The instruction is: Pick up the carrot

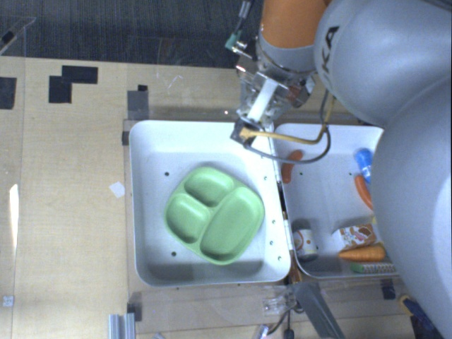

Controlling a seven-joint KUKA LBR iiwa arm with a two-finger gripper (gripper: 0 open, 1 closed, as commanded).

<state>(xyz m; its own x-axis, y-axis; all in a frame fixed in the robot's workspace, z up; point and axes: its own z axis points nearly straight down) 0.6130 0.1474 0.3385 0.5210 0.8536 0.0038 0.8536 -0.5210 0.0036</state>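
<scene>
The carrot (361,253) is orange with a green end and lies along the front wall of the right bin (332,134), partly hidden by the arm's grey shell. My gripper (277,90) hangs over the far edge where the two bins meet, well away from the carrot and up-left of it. The wrist covers its tips.
The left bin (145,189) holds a green divided plate (215,214). In the right bin lie a small can (305,240), a printed packet (357,235), an orange-red sausage shape (363,191), a blue thing (362,159) and a red piece (286,171). The arm covers the bin's right side.
</scene>
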